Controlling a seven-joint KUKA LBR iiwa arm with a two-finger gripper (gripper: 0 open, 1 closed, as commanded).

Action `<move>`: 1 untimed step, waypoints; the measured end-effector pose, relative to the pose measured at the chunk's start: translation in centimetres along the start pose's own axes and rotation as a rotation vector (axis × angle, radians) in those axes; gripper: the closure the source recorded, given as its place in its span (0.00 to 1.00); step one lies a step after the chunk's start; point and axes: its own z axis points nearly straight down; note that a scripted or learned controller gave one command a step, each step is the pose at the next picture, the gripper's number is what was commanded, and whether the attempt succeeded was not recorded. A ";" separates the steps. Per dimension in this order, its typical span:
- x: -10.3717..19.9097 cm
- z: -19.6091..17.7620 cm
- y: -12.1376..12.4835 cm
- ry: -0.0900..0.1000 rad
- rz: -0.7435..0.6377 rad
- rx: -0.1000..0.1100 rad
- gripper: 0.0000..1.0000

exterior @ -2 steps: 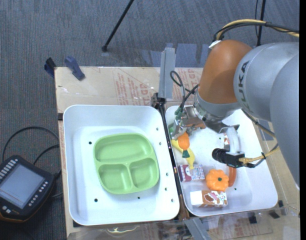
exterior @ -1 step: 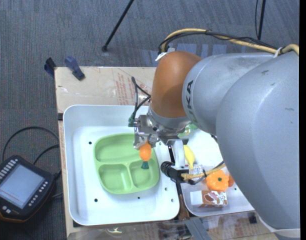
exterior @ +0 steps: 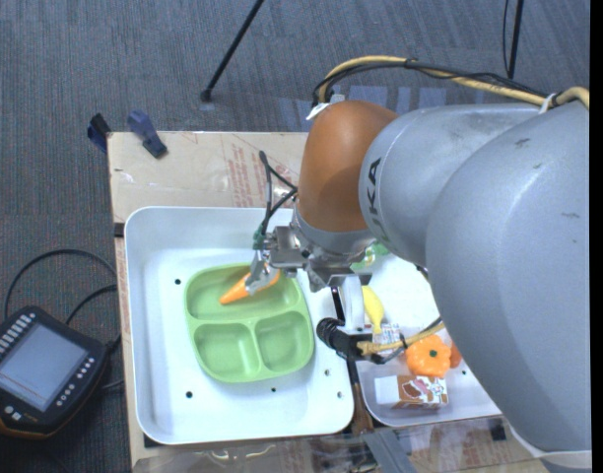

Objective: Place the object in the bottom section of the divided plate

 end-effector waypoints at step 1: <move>0.0 0.0 0.0 0.000 0.000 0.000 0.00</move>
